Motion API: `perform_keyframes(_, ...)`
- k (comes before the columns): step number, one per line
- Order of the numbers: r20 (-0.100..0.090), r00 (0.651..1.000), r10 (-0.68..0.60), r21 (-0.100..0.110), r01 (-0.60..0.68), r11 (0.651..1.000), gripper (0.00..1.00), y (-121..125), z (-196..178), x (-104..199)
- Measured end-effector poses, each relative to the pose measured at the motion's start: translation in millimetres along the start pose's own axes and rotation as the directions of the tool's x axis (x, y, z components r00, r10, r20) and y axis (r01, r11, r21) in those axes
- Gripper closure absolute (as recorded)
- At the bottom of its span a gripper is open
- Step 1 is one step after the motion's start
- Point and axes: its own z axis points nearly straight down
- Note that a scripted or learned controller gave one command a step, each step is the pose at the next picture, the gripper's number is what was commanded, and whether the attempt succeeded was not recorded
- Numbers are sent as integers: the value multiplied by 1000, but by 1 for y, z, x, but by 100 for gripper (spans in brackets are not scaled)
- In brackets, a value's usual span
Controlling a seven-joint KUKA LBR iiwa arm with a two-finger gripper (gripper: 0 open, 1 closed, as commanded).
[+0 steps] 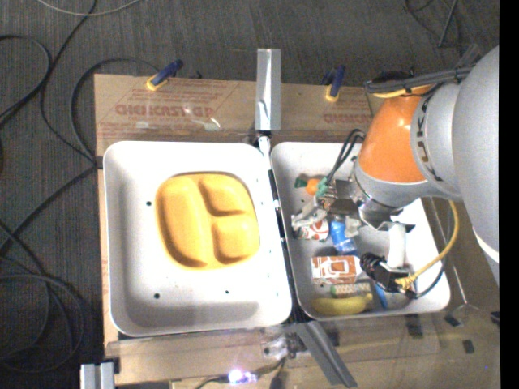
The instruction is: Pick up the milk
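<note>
Down in the right bin (438, 294), the gripper (334, 211) hangs over a red-and-white milk carton (310, 228). Whether it is apart or together, I cannot tell. A yellow tray (208, 219) sits in the left bin (130, 177).

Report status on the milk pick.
Gripper low in right bin, fingers unclear. Milk lying free, near banana. Clutter crowds gripper.

Both white bins (122, 298) look like smooth moulded plastic with a soft sheen. The yellow divided tray (209, 219) shows glossy plastic too. Under them lies a matt brown cardboard sheet (186, 104), printed in red. The arm's orange band (393, 148) gleams, its grey shell (478, 128) satin-smooth. The floor reads as rough dark carpet (49, 241).
</note>
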Motion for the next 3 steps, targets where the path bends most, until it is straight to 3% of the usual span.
perform_keyframes(1, -1, 991, -137, 0, 137, 991, 0, -18, 63, -78)
perform_keyframes(2, -5, 996, -93, -1, 93, 996, 0, -23, 61, -85)
perform_keyframes(3, -1, 983, -183, -2, 183, 983, 0, -31, -21, -61)
